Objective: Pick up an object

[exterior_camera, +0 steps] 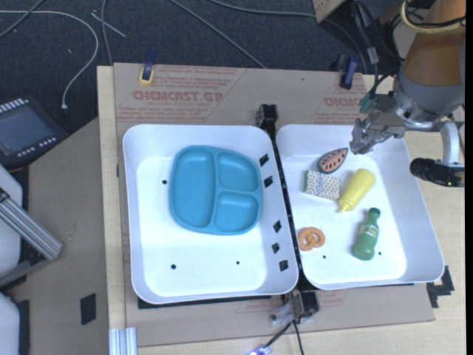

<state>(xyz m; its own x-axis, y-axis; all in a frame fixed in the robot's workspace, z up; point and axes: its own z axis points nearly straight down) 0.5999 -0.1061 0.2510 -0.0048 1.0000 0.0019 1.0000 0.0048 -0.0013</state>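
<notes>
Grey and orange, your arm (432, 46) leans in from the right, with its gripper (363, 140) poised over the far edge of the right bin (421, 235); how it is set cannot be told. Just below it lies the watermelon slice (333, 160). Nearby sit the yellow bottle (355, 188), patterned sponge (322, 185), green bottle (366, 235) and pretzel (311, 238).

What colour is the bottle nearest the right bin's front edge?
Green bottle with a darker green cap, seen clearly in the camera view.
</notes>
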